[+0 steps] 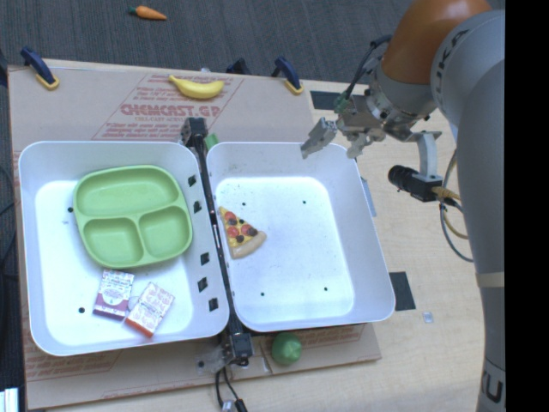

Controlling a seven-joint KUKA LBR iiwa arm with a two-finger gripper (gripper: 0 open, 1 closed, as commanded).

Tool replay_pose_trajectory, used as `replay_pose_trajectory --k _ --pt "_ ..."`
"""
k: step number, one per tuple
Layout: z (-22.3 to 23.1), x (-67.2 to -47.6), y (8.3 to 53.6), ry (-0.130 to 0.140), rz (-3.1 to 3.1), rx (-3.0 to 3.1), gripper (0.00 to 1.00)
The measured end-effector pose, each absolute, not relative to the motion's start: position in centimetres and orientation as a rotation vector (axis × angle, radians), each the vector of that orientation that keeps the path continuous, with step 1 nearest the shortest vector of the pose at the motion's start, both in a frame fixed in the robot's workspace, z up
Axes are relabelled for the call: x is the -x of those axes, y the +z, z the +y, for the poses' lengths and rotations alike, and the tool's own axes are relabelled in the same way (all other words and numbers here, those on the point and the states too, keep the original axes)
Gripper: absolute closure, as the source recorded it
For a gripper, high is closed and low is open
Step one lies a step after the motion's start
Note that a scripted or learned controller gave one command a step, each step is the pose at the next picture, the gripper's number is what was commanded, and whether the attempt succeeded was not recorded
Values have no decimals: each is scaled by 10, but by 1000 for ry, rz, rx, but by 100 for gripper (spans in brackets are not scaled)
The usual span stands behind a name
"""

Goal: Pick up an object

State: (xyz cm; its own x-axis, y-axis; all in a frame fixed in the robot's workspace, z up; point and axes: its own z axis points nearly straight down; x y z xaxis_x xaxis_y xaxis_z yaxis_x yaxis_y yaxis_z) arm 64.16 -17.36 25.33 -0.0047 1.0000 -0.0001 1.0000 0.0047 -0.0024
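Bench, 2 bins — pizza slice [240,232] in right bin [369,230]; hand [333,141] spread wide over rim, holding nothing.

Bright, even light falls from overhead. The two white bins [292,312] glare almost to blank white on their floors, with soft grey shading along their walls. The green divided tray [133,213] casts only a faint shadow. The carpet [214,15] beyond the desk looks darker. Focus is slightly soft and grainy throughout.

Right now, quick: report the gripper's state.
Gripper: open, holding nothing, above the right bin's upper right corner.
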Motion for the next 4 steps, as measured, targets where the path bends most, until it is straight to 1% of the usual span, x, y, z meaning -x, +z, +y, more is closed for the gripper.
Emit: replay_pose_trajectory --k 1,2,3,4 --pt "-196 -493 180 6 -2225 2213 0" --pt "-210 -553 92 2 -2232 2213 0" --pt "-211 -533 92 4 -2227 2211 0" --pt "-210 -644 92 -1 -2226 2215 0"
